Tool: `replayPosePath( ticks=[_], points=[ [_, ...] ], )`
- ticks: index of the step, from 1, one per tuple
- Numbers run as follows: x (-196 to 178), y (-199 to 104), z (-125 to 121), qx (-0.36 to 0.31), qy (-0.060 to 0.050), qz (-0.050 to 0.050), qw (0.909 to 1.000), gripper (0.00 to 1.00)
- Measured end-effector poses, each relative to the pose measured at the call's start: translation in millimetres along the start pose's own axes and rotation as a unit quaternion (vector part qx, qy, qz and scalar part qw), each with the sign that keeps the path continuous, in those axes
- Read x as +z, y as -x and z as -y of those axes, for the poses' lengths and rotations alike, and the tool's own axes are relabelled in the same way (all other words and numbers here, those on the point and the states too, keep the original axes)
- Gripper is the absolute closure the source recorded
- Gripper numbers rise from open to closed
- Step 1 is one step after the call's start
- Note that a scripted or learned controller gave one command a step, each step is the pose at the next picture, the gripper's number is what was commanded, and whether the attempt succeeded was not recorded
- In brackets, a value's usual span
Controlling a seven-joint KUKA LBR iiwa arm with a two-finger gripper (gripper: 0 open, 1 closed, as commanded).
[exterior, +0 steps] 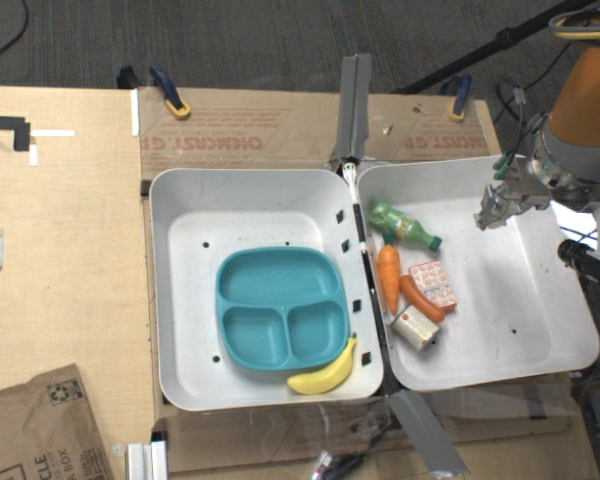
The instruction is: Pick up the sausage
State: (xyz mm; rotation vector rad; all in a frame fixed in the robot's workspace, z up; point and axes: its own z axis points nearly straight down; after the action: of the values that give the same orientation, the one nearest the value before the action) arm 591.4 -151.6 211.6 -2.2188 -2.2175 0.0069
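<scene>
The sausage [422, 300] is a reddish-orange link lying slantwise in the right bin [520, 298], between a carrot and a checkered packet. My gripper [493, 213] hangs over the right bin's upper right part, well to the right of and above the sausage, with nothing seen between its fingers.
Beside the sausage lie an orange carrot [388, 276], a green bottle [402, 226], a red-and-white checkered packet [432, 280] and a small white-and-brown block [416, 328]. The left bin [180, 268] holds a teal divided plate [282, 308] and a banana [325, 371].
</scene>
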Motion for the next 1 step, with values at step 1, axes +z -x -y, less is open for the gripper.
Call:
replayPosePath(
  ticks=[1],
  points=[
    [99.7, -40.2, 36.4, -0.106, 0.006, 0.0, 0.9944, 0.0]
  ],
)
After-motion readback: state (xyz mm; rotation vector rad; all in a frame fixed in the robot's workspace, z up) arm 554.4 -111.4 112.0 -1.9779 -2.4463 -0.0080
